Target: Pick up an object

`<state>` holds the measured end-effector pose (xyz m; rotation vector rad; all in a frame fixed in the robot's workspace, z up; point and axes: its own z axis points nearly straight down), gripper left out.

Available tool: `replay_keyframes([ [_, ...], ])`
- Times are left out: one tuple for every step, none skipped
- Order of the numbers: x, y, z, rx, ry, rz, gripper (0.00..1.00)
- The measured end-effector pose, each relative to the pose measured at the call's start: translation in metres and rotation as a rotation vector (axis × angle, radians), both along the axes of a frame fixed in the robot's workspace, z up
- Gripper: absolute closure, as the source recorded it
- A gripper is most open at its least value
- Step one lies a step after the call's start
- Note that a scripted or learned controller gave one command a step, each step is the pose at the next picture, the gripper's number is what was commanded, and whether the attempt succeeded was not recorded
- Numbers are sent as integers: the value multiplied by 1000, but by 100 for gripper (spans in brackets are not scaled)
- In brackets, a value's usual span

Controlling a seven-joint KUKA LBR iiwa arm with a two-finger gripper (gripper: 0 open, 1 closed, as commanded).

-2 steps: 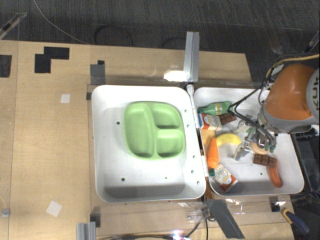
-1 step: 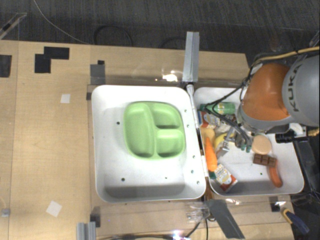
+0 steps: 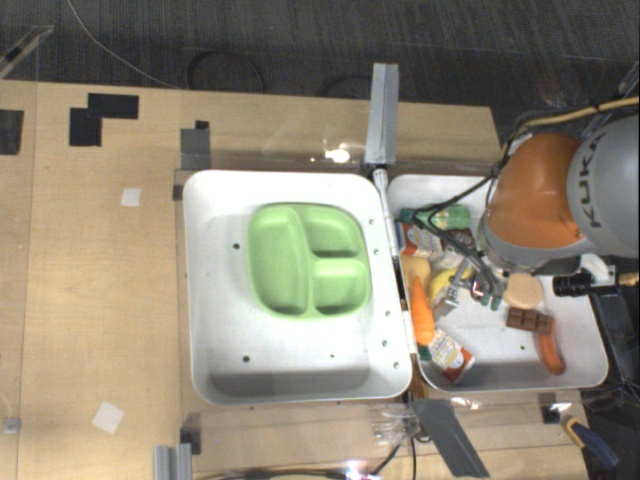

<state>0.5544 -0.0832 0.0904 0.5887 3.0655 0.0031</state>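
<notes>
The right white bin [image 3: 590,368] holds a heap of small things. An orange carrot [image 3: 424,315] lies along its left wall, with a yellow banana [image 3: 440,284] beside it. A round tan bun [image 3: 522,290], a brown chocolate bar [image 3: 528,320] and a reddish sausage [image 3: 551,352] lie toward the right. A red and white packet [image 3: 450,356] sits at the front, and a green bottle [image 3: 452,215] at the back. My gripper [image 3: 468,280] hangs low over the heap under the orange wrist band [image 3: 535,203], just right of the banana. Its tip is lost in the clutter.
The left white bin [image 3: 215,358] holds a green divided plate [image 3: 305,258] in its middle. A metal post [image 3: 382,118] stands behind the wall between the two bins. The arm's grey body [image 3: 610,183] covers the right bin's back right corner.
</notes>
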Motion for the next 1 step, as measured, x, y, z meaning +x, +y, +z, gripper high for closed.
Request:
replay_keyframes([
  [-34,-3,1,0,-2,-27,0],
])
